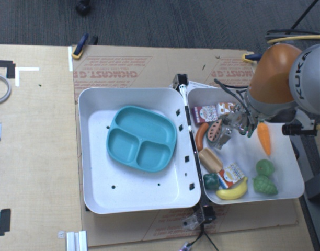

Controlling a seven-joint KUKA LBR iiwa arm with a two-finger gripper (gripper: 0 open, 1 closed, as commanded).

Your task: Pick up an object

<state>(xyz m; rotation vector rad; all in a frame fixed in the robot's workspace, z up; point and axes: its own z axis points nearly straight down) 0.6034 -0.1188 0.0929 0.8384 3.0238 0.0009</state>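
- Across the worktop (40, 156), brown cardboard carries two shallow white bins side by side.
- Left bin (92, 182): it holds a teal divided plate (142, 138), lying flat near the middle.
- Right bin (285, 184): it holds a scatter of toy food.
- Over the right bin's upper part hangs the arm (277, 77), grey with an orange band, reaching in from the right edge.
- At its tip, the gripper (230, 124) sits low among the items at the bin's upper left; whether the fingers are wide or narrow I cannot tell, as cables and clutter hide them.
- Near the gripper lie a red-brown packet (205, 113) and a sausage (201, 134).
- A carrot (264, 139) lies to its right.
- Along the front: a bread roll (210, 160), a banana (232, 191), and two green vegetables (264, 177).
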